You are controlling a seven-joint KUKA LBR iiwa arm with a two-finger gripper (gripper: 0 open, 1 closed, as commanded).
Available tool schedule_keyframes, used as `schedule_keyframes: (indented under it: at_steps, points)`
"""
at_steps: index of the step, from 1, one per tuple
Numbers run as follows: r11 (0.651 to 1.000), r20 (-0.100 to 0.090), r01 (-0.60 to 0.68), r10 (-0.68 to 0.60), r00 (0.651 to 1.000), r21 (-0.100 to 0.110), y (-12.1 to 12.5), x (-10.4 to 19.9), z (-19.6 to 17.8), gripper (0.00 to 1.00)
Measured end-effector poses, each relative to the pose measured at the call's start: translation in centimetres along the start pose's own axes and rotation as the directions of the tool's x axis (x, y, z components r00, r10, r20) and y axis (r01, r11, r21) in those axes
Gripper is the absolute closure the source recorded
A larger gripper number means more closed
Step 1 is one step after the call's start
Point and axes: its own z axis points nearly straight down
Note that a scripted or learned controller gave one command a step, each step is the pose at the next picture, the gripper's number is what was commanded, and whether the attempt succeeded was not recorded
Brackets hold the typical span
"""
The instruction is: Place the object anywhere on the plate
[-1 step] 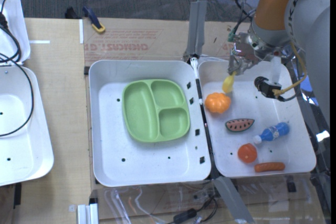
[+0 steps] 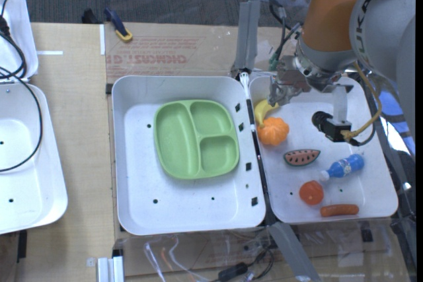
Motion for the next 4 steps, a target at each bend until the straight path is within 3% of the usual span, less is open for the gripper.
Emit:
schedule_keyframes:
  at_steps: [1, 2, 3, 4]
  points:
    - [0.999, 0.001, -0.042, 0.042, 0.999, 0.001, -6.52, 7.24, 2.7, 1.0]
    - [0.999, 0.001, -0.044, 0.044, 0.999, 0.001, -6.5, 7.17, 2.68, 0.0]
    - [0.999, 0.002, -0.048, 0.048, 0.999, 0.003, -6.46, 7.01, 1.88, 1.0]
    - [0.999, 0.002, -0.048, 0.048, 0.999, 0.003, -6.47, 7.01, 1.88, 0.0]
